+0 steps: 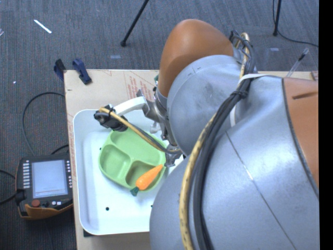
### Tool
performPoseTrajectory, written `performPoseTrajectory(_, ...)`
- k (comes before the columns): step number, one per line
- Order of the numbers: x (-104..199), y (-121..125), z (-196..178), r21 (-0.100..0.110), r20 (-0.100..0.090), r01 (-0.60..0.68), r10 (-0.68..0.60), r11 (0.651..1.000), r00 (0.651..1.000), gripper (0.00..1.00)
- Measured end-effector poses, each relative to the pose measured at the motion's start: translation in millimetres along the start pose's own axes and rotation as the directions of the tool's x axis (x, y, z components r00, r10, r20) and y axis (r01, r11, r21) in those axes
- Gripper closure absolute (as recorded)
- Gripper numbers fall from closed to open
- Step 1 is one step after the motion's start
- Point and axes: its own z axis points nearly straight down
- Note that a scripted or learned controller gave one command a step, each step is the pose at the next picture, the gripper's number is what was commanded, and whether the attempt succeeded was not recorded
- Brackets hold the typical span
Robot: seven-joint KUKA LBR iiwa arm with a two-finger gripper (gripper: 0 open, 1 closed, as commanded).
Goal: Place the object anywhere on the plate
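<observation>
Claw (165, 139) sits at the green plate's (120, 161) right rim, buried under the arm (244, 155); you cannot tell whether it grips or has let go. The toy carrot (149, 177) lies across the plate's near-right edge, tip hanging off over the white bin (88, 202). Watch it: you could see any nudge from the wrist tip it out.

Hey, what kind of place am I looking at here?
Most likely a robotics lab or test cell. A big grey arm reaches over a white bin on a bench, a teach pendant lies on the carpet, and stand legs rise behind.
</observation>
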Motion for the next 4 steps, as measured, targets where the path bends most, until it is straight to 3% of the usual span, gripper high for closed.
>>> performPoseTrajectory(1,51.4,14.1,17.8,-0.001,0.002,0.132,-0.132,0.991,0.991,0.00)
performPoseTrajectory(2,51.3,14.2,8.2,0.004,0.005,0.132,-0.132,0.991,0.991,1.00)
performPoseTrajectory(3,51.2,14.3,8.5,0.004,0.005,0.132,-0.132,0.991,0.991,0.00)
performPoseTrajectory(4,-11.6,52.9,128.2,0.000,0.017,0.191,-0.191,0.982,0.981,0.00)
